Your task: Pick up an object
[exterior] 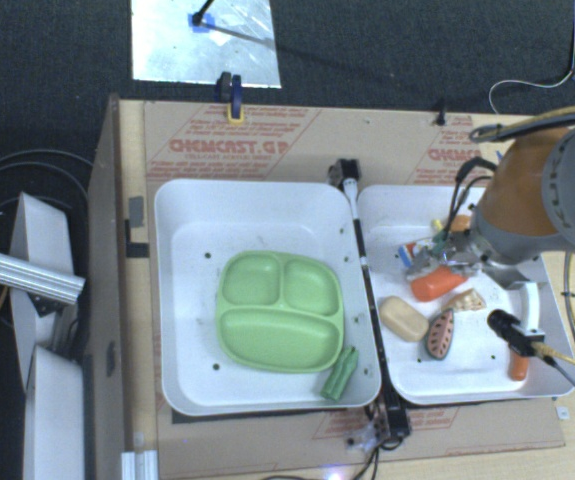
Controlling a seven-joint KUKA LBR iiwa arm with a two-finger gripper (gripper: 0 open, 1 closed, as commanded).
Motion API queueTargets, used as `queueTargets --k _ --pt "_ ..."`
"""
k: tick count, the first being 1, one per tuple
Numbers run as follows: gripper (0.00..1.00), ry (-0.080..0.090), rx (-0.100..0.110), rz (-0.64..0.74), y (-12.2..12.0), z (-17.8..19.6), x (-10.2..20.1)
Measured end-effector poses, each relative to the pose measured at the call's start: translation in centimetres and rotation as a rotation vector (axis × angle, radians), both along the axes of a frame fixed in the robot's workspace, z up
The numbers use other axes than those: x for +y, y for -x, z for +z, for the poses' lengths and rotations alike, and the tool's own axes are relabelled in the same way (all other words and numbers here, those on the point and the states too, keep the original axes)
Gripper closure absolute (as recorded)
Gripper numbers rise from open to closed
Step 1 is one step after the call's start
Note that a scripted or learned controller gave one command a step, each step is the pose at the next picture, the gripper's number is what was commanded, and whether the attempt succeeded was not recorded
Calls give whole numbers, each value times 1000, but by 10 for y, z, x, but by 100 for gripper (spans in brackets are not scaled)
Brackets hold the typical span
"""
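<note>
On the table (267,136), two shallow white bins side by side: the left bin (182,268) and the right bin (387,213); between them at the far edge, a small black clip (345,173).

Low in the right bin, about its middle and somewhat toward the far edge, the tool (445,258), at the end of the grey and orange arm (537,193) reaching in over that bin's right edge; apart or together, impossible to tell, with the wrist covering it from above.

Just at the near side of the tool, touching it or very nearly so, an orange piece (437,285), lying slantwise on the bin floor; whether clamped or merely beside the tool, not to be told from here. Just beside the tool, toward the bin's left edge, a small blue and red thing (410,256), too small to name.

Nearer the near edge, close to the left wall, a tan rounded lump (403,318); just to its right, a brown speckled oblong (439,335), set at a slant, touching the lump or almost; between oblong and orange piece, a small pale brown scrap (467,300).

In the left bin, a green divided plate (280,311) of three compartments, lying flat, toward the near right corner; at that corner, a darker green ridged thing (339,374), right against the plate's rim.
</note>
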State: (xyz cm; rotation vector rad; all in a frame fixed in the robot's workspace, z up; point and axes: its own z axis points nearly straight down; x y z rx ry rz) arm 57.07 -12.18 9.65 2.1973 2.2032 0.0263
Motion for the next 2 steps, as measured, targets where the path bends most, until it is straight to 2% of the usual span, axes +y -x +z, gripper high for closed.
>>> queueTargets --k 1,2 --pt "0 9 -4 -2 9 0 9" --pt "100 10 -14 -2 6 14 8"
